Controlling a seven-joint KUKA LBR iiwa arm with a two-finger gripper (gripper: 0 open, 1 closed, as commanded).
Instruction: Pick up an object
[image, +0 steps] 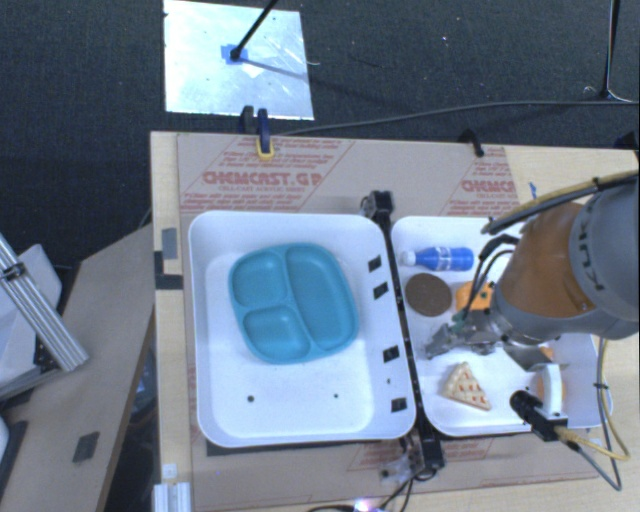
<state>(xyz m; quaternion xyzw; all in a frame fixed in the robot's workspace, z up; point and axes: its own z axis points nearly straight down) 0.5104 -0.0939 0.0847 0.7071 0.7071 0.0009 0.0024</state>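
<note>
Across the table (330, 165) sit two shallow white bins side by side: the left bin (225, 400) carries a teal divided plate (293, 301), and the right bin (425, 418) carries the small things any of which could serve as the object to pick. Over that right bin hangs the grey arm (580, 270) with its orange band, reaching in from the right and covering much of the bin's far side.

Below the arm, the gripper (445, 342) shows as a dark metallic shape low over the bin floor, pointing toward the divider between the bins; whether anything is being pinched there I cannot tell, and nothing is plainly seen in it.

The nearest candidates lie on either side of it. A brown round disc (428, 294) rests just beyond it, toward the back of the bin. A tan, pizza-like wedge (467, 386) rests just beside it toward the front edge, its long axis running diagonally from upper left to lower right. An orange item (474, 296) peeks out by the arm, partly hidden. Farther back lies a white bottle with a blue label (438, 258), its long axis across the bin.

By my judgement the wedge and the disc are about equally near, so a short shift forward or backward decides the pick.
</note>
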